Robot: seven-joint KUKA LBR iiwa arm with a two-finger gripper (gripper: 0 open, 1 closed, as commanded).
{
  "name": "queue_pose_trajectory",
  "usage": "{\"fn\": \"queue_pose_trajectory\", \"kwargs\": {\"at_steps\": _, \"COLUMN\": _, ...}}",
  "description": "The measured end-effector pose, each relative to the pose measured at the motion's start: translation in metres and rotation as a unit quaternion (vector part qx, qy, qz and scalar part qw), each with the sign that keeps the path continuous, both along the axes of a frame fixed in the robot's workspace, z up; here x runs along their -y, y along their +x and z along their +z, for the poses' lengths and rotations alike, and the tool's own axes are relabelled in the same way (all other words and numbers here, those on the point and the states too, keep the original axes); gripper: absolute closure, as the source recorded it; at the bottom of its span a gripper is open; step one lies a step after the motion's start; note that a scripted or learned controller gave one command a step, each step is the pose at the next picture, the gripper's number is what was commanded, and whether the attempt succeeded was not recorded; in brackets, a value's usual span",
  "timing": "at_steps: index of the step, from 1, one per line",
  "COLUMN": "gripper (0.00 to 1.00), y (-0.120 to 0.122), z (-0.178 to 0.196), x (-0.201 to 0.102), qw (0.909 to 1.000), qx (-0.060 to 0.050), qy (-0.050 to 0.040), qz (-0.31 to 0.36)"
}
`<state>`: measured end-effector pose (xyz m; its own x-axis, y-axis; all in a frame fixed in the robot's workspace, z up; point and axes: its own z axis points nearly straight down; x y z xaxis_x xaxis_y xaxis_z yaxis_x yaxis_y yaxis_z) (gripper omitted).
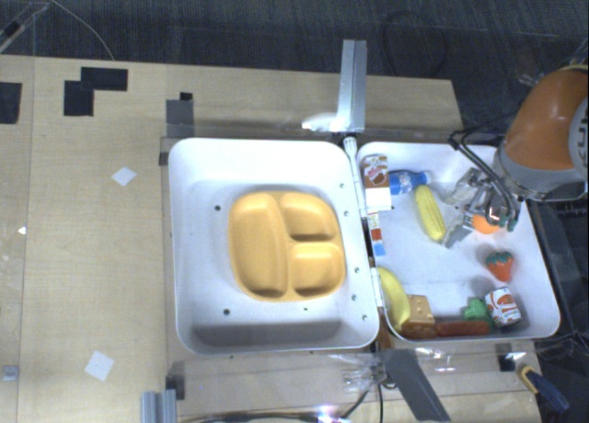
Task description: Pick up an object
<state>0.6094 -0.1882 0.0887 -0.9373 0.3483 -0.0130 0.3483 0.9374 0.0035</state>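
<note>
My gripper (453,217) hangs over the right bin (543,256), near its far right part, and its two grey fingers stand spread, so it is open. A small orange object (485,223) lies right by the lower finger, partly hidden by the wrist; nothing is clamped between the fingers. A yellow corn cob (429,212) lies just left of the fingertips. A red strawberry (500,266) sits a little below the gripper.
The right bin also holds a can (374,171), a blue bottle (408,180), a banana (394,294), a brown block (419,315), a green toy (476,309) and a second can (504,307). A yellow divided tray (285,244) lies in the left bin (198,228).
</note>
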Motion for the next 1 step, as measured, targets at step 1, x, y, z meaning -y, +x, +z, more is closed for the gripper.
{"fn": "queue_pose_trajectory", "kwargs": {"at_steps": 1, "gripper": 0.0, "y": 0.042, "z": 0.0051, "x": -0.0395, "qw": 1.0, "qx": -0.002, "qy": 0.0008, "qz": -0.004}}
